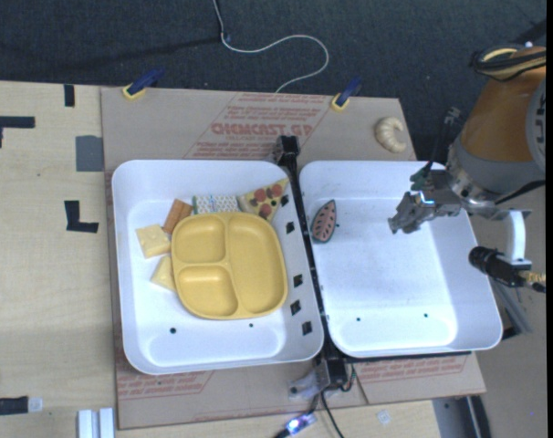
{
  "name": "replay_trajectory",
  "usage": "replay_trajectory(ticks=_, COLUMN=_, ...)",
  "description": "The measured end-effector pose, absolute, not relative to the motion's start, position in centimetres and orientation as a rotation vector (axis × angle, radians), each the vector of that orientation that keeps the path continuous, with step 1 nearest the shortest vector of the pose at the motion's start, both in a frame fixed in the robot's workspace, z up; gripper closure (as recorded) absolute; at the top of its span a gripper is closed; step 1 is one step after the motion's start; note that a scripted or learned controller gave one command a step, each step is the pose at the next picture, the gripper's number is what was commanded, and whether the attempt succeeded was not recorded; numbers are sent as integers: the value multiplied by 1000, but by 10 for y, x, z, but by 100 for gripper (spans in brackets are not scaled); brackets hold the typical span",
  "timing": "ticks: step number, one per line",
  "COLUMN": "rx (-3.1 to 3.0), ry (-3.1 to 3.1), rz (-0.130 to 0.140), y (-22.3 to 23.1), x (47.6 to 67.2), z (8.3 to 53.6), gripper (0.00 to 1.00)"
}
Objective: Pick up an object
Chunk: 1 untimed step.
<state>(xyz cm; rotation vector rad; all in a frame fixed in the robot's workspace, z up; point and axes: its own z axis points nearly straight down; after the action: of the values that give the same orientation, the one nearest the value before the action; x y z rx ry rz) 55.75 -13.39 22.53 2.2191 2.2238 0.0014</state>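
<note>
The gripper (410, 215) hovers over the right bin (395, 327), jaw state unclear. The approach step seems underway; next, it must reach left toward the small oval brush (324, 221).

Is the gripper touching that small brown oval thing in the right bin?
Apart. The camera view shows bare white bin floor between the gripper and the small brown oval object, which lies near the right bin's left wall.

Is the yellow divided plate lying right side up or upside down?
Right side up: the yellow divided plastic plate shows three hollow compartments facing upward.
</note>
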Motion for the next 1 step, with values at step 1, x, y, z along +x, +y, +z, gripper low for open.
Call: replay_trajectory(ticks=1, rx=2217, ry=2230, rz=-2, y=-81, x=558, z=214, gripper=100)
